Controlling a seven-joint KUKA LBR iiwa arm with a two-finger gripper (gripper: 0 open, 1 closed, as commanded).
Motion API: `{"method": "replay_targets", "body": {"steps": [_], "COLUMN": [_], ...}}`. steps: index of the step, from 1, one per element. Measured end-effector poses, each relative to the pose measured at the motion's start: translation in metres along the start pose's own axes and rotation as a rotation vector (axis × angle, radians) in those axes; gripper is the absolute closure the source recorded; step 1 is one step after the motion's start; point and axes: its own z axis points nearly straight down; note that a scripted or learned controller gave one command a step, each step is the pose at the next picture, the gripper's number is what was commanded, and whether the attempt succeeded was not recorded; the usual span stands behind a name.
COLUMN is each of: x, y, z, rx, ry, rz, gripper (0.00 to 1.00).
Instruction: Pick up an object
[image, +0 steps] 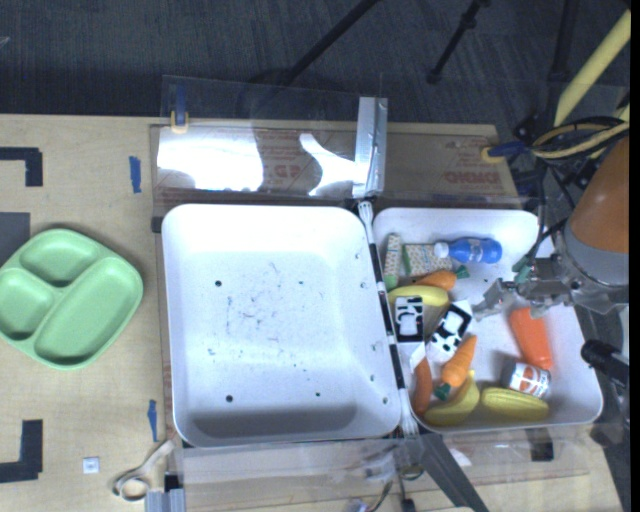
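The right bin (570, 415) holds a heap of small things. At the back lie a clear bottle with a blue cap (468, 250) and a green striped packet (392, 258). A yellow banana toy (420, 296) and a black-and-white tagged box (409, 319) sit by the left wall. A small carrot (459, 364) leans over a yellow piece (450, 408) at the front. A big orange carrot (532, 338), a red-labelled can (527, 380) and a second banana (515, 402) lie on the right. My gripper (500, 294) hangs over the bin's middle right, just left of the big carrot's top, with nothing seen in it.
The left bin (190, 240) adjoins the right one along a shared wall. A green divided plate (65, 297) rests on the bench at far left. A clear plastic panel (270, 150) stands behind the bins. Cables and a yellow hose (560, 135) crowd the back right.
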Motion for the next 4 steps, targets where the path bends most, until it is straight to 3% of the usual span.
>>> {"method": "replay_targets", "body": {"steps": [1, 2, 3, 4], "x": [-0.066, -0.062, -0.068, -0.041], "y": [-0.027, 0.000, -0.002, 0.076], "z": [0.039, 0.090, 0.081, -0.025], "rx": [-0.001, -0.004, -0.004, -0.003], "ry": [-0.001, 0.008, -0.001, -0.003], "rz": [0.030, -0.030, -0.022, 0.051], "gripper": [0.00, 0.00, 1.00, 1.00]}}
